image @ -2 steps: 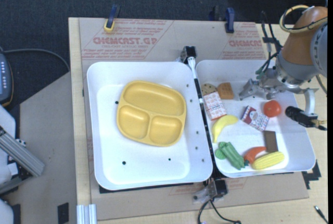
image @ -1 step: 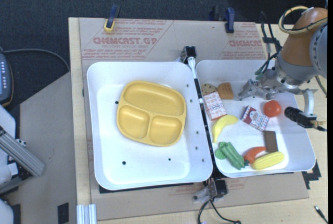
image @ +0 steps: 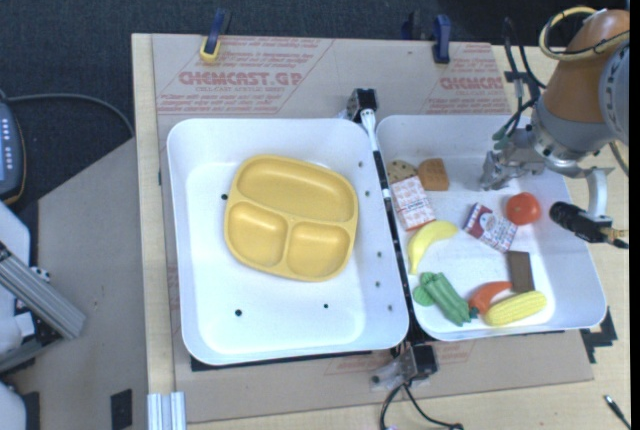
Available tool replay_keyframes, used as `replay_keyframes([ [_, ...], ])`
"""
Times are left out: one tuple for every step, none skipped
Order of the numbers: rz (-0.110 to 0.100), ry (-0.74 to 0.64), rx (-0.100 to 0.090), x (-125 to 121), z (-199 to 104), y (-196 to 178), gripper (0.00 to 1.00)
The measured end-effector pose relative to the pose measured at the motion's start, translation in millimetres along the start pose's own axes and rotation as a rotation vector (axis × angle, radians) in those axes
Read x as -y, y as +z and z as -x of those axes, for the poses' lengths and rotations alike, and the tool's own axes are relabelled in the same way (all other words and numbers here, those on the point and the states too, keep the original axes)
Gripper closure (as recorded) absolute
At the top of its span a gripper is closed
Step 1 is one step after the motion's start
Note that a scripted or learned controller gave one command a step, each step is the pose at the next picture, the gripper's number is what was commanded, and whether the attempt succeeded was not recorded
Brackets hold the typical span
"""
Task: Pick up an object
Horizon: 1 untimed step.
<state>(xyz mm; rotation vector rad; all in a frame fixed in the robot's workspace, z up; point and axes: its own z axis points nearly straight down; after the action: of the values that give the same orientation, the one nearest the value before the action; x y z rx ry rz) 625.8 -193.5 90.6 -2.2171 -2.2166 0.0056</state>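
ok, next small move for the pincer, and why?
Probably a short shift toward the tomato, then down onto it. The pincer sits over bare floor at the far side of the right bin with nothing between its fingers, and the tomato is the nearest item, standing apart from the rest.

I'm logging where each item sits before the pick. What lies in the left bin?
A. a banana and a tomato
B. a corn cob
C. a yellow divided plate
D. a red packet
C: the yellow divided plate lies alone in the left bin, while the banana, tomato, corn cob and red packet all sit in the right bin.
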Motion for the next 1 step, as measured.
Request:
replay_keyframes([
  [0.008,0.001,0.003,0.2,2.2,-39.9,1.0],
])
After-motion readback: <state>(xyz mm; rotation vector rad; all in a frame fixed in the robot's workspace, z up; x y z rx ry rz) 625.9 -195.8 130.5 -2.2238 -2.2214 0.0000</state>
